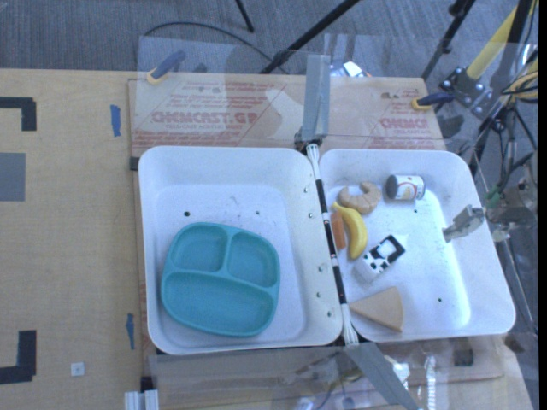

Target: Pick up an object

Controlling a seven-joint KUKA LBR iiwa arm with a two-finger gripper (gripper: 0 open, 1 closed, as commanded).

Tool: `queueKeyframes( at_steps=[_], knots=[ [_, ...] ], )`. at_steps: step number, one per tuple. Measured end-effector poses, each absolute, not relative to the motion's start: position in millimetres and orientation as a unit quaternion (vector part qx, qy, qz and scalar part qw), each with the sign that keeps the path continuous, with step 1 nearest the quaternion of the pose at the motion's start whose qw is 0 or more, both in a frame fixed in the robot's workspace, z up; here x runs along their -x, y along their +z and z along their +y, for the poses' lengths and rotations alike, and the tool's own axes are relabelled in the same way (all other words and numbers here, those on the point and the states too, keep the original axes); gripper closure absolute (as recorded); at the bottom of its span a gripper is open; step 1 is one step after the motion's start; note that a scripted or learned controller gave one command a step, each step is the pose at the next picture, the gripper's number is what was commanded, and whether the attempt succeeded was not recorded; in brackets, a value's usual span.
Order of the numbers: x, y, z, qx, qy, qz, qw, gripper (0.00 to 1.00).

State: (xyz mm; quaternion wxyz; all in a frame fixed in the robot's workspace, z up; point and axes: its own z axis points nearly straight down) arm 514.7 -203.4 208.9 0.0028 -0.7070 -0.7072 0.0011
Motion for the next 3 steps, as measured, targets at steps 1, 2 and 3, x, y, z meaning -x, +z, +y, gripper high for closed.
queueKeyframes(
  at_steps=[1, 2, 3],
  knots=[
    [-545.1, 125, -136, 0.621, -0.0008, -0.784, -0.001, 0.00],
    [-563.7, 114, -119, 0.615, -0.0065, -0.789, -0.011, 0.00],
    [-607.5, 86, -120, 0.573, -0.0018, -0.820, -0.004, 0.00]
  ],
)
